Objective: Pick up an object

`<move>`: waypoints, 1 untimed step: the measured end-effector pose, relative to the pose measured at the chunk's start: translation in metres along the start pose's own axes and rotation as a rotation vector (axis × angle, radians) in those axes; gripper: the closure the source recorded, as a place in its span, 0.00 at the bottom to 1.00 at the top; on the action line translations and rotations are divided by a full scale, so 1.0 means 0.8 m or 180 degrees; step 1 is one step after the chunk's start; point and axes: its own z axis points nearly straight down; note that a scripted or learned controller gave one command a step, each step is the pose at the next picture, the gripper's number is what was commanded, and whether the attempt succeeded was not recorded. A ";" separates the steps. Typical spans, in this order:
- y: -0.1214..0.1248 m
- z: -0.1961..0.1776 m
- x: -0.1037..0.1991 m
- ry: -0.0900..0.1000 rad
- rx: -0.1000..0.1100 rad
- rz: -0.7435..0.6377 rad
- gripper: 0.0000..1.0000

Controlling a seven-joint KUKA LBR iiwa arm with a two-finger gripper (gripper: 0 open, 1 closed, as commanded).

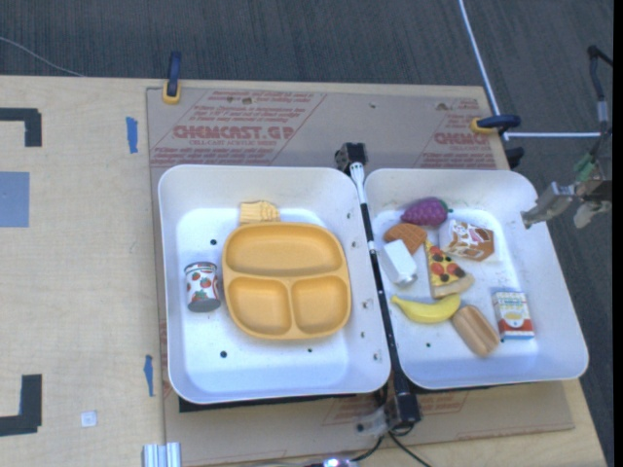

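Inside left bin (185,358), yellow tray (286,280), can (201,286), right bin (555,358) holding toy foods, end effector (574,200) state unclear.

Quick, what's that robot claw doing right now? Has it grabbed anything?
Gripper: at the right bin's far right edge, with nothing seen between its fingers; open or shut cannot be told.
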 end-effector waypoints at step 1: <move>-0.015 0.209 0.013 -0.0007 -0.0013 0.0001 0.00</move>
